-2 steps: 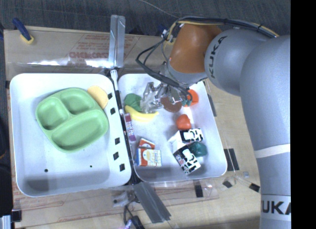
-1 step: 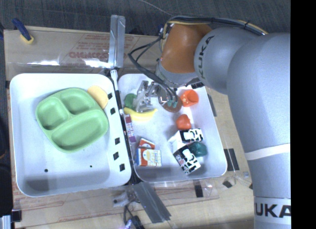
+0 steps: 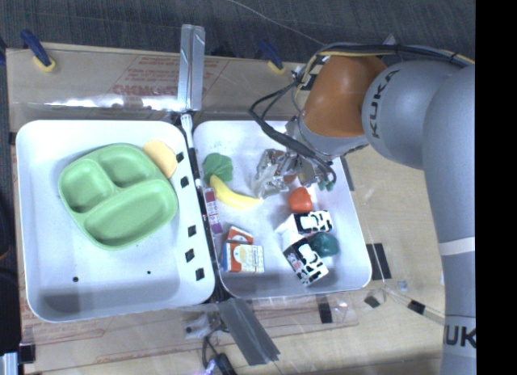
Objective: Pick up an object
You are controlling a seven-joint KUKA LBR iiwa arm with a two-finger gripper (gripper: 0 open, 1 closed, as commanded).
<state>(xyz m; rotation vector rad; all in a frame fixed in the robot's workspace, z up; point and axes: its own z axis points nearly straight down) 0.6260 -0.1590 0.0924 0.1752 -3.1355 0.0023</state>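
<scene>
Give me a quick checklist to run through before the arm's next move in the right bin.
1. Gripper positioned over the right bin: ok.
2. Finger state: cannot tell.
3. Object between the fingers: cannot tell; the view is cluttered there.
4. Nearby targets free to take: ok; the banana and the orange-red item lie beside the gripper.
5. Crowding: not ok; the black-and-white cartons and the teal item touch.
6. Green tray in the left bin, away from the gripper: ok.

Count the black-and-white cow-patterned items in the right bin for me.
2. One black-and-white patterned block lies just below the orange-red round toy; the other black-and-white patterned cup-like piece lies near the bin's front edge, beside a teal object. The arm could hide more.
</scene>
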